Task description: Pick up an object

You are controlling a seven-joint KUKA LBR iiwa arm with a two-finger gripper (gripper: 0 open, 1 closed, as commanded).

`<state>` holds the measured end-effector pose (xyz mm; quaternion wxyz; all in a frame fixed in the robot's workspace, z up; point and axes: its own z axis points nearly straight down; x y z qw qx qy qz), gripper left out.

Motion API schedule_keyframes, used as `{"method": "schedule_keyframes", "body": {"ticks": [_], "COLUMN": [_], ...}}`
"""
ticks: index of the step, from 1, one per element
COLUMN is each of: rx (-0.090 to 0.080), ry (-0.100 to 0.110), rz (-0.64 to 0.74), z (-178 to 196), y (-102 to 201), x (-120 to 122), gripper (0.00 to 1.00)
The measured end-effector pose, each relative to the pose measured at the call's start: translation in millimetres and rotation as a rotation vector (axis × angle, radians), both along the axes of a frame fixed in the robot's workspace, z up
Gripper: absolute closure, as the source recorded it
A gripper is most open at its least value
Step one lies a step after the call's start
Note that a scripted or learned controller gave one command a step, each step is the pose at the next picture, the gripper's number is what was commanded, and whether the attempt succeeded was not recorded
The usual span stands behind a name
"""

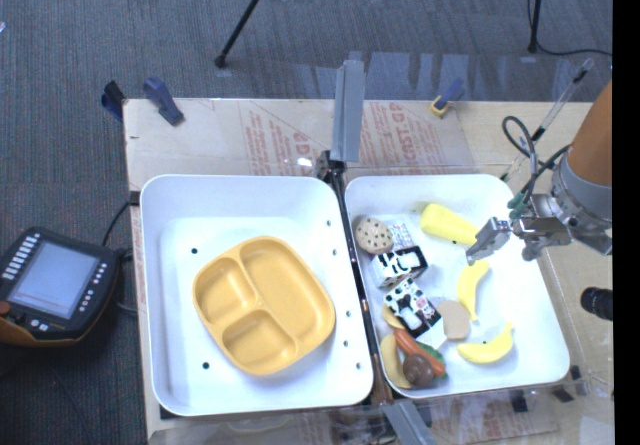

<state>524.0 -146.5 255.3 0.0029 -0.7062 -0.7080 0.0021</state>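
On the counter (230,138) I see two shallow white bins side by side, their inner walls touching along the middle.

From my camera above, the left bin (170,203) carries one thing: a yellow divided plate (262,304) with three compartments, lying flat and turned at a slant near the bin's centre. I see nothing in any of its compartments.

The right bin (545,333) has all the loose things, most of them crowded against its left wall. At the top of that cluster is a round speckled cookie (373,233), and just beside it a small black-and-white box (402,262). Below that is a second black-and-white patterned piece (410,306) with a tan round piece (455,319) touching its right side. In the lower left corner a carrot (417,345) lies across a dark brown lump (420,371); I cannot tell what the lump is. Away from the cluster, a yellow block (447,224) lies tilted in the upper middle, a small banana (471,287) lies near the centre, and a second banana (487,347) curves along the lower right.

The arm (590,168) comes in from the right, and the end effector (505,236) hangs over the right bin's upper right part, between the yellow block and the small banana and near both. Its fingers look parted, one finger (487,239) pointing down to the left, and I see nothing between them. Nothing has been picked up yet; every thing lies in its bin.

Left of the counter a handheld controller (50,283) with a screen sits on the carpet.
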Motion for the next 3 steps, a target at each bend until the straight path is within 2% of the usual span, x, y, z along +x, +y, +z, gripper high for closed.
{"method": "schedule_keyframes", "body": {"ticks": [1,2,3], "rx": [0.002,0.006,0.0], "ry": [-0.003,0.004,-0.008], "rz": [0.151,0.146,-0.021], "z": [-170.6,-165.4,-33.8], "y": [-34.4,-35.2,38.7], "x": [35.5,34.3,31.3], "gripper": [0.0,1.0,1.0]}}
